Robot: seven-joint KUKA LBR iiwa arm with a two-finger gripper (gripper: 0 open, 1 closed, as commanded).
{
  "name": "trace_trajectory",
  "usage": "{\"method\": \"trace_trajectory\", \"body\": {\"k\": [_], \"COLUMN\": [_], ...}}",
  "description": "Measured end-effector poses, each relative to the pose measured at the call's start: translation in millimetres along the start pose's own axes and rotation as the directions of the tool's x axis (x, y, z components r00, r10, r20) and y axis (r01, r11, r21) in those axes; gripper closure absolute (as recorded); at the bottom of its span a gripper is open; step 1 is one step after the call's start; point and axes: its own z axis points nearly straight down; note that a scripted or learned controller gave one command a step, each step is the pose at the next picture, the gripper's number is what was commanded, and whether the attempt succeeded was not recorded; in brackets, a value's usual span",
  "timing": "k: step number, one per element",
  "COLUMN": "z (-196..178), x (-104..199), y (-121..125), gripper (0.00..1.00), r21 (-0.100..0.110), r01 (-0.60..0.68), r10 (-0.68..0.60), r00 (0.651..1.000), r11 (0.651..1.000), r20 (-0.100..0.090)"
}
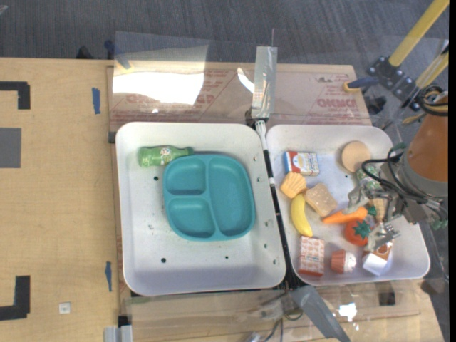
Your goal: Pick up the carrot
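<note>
Hand [377,216] hovers over the right bin [420,262], just above the carrot's [345,216] leafy end; whether it grips cannot be told. Carrot lies between a banana [302,217] and strawberry [358,234]. Teal tray [209,195] fills the left bin [135,219].

Gripper [377,216] hangs over the right bin [417,266], just at 3 o'clock of the carrot [343,217].

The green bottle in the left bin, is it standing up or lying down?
Lying down. The green bottle rests on its side along the far edge of the left bin, lengthwise beside the teal plate.
</note>
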Motion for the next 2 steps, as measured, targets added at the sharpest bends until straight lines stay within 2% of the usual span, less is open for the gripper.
{"method": "trace_trajectory", "body": {"k": [1,2], "z": [53,54], "x": [-41,-38], "y": [12,32], "gripper": [0.00,0.00], "r21": [0.004,0.015], "r01": [-0.054,-0.075], "r10": [0.054,0.075], "r00": [0.999,0.997], "r11": [0.999,0.997], "r20": [0.007,0.025]}}
